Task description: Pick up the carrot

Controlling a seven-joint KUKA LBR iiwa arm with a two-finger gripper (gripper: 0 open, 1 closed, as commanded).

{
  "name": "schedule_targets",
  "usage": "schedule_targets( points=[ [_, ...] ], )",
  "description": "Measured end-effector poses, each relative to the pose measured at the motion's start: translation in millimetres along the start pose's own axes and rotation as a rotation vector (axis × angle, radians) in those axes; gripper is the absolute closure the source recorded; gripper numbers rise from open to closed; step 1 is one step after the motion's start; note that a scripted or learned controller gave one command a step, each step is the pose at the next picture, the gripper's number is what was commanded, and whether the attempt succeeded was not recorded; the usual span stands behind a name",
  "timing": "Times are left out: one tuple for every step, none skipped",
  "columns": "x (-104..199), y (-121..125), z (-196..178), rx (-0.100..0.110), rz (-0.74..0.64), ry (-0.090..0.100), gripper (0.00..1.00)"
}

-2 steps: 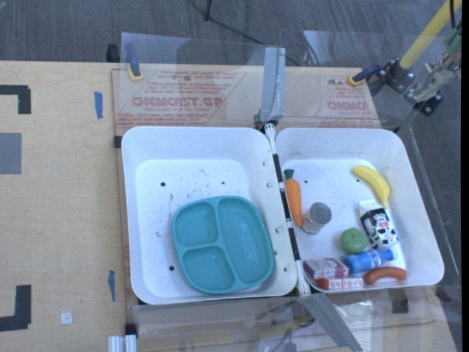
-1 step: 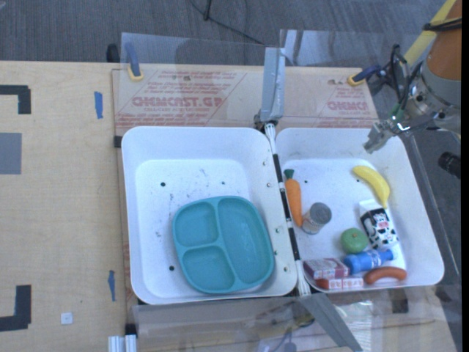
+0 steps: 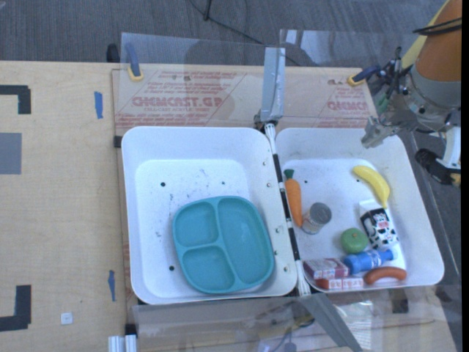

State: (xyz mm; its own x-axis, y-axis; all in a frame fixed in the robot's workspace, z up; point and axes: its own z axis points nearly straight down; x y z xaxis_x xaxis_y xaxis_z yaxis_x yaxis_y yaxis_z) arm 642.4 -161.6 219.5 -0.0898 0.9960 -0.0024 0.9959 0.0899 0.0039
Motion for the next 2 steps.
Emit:
schedule_targets(
  points=[
    [22.8, -30.9, 124.8, 0.004, 0.477, 0.002, 1.00],
    [-32.2, -70.5, 93.3, 0.006, 0.373, 0.002, 1.00]
  ],
)
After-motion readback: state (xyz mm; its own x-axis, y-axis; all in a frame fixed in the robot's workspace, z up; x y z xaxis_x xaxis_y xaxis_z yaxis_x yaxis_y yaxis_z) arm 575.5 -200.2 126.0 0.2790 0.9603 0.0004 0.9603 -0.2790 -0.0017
